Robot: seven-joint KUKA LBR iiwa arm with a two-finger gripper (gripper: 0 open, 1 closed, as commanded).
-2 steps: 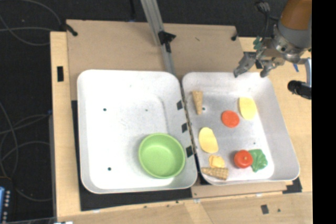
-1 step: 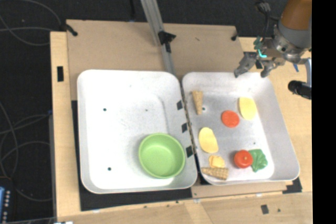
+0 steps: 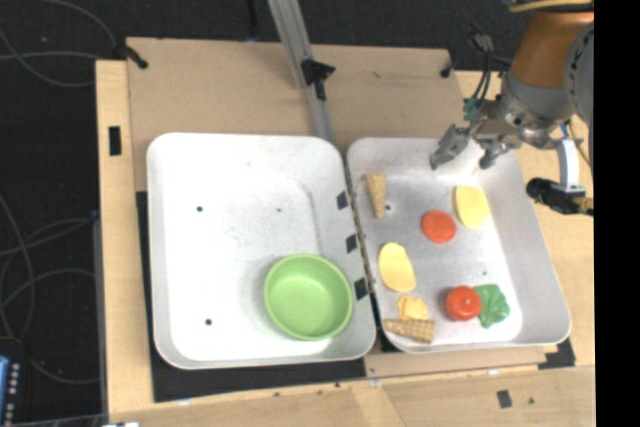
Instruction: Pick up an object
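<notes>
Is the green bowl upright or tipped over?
Upright: the green bowl shows its round open mouth and inside, resting in the left bin.

Matt white plastic bins (image 3: 200, 175) on a bare wooden bench (image 3: 230, 85).

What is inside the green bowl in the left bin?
The green bowl stands in the near right corner of the left bin. Its inside shows plain green, with nothing lying in it. What is under the bowl is covered.

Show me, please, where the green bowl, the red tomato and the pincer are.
green bowl (image 3: 307, 296), camera view, middle of its inside.
red tomato (image 3: 461, 303), camera view, middle of its red top.
pincer (image 3: 468, 153), camera view, midway between its two fingertips.
</notes>
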